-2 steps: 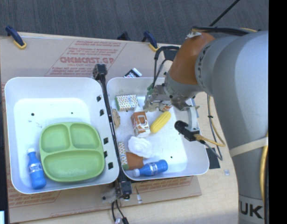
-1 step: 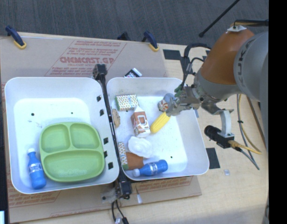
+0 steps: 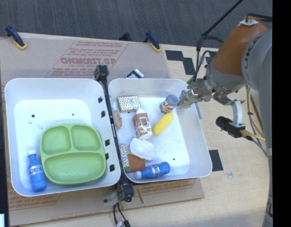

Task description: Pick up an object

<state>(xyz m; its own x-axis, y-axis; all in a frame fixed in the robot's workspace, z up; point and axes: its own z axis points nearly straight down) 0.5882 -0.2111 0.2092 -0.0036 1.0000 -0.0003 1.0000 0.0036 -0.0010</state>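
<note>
The gripper (image 3: 185, 98) hangs over the upper right edge of the right bin (image 3: 202, 145), and whether its fingers are apart or together cannot be told from this view. Just to its left, almost touching it, lies a small jar with a grey lid (image 3: 168, 103), resting inside the bin near the upper right corner. Below the jar, a yellow corn cob (image 3: 163, 123) lies at a slant, and beside it a small orange-and-white carton (image 3: 142, 125) stands near the bin's middle. A patterned box (image 3: 128, 103) lies toward the upper left of the same bin. Lower down sit a crumpled white object (image 3: 142, 148), a brown item (image 3: 134, 162) by the left wall, and a blue bottle (image 3: 154, 170) lying on its side along the lower edge. The left bin (image 3: 13, 93) holds a green divided plate (image 3: 72, 153) and a second blue bottle (image 3: 36, 171) at its lower left corner, well apart from the gripper.
</note>
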